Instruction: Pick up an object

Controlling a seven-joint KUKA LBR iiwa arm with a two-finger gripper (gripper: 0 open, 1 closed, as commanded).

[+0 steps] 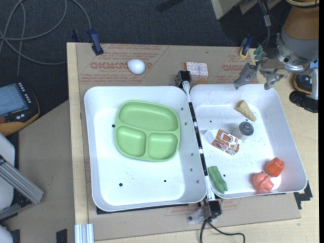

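while the pincer [257, 76] hangs with fingers apart over the far edge of the right bin [288, 130], holding nothing, the wedge [246, 110] lies near that bin's far side. it looks light and stiff; grip across its narrow sides.

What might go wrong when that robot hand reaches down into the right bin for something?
The hand hangs over the right bin's far rim, so a straight drop may strike the rim. The red toy sits close to the near wall, leaving little room around it. The small grey object lies right beside the orange-and-white packet, so a grab there might catch both.
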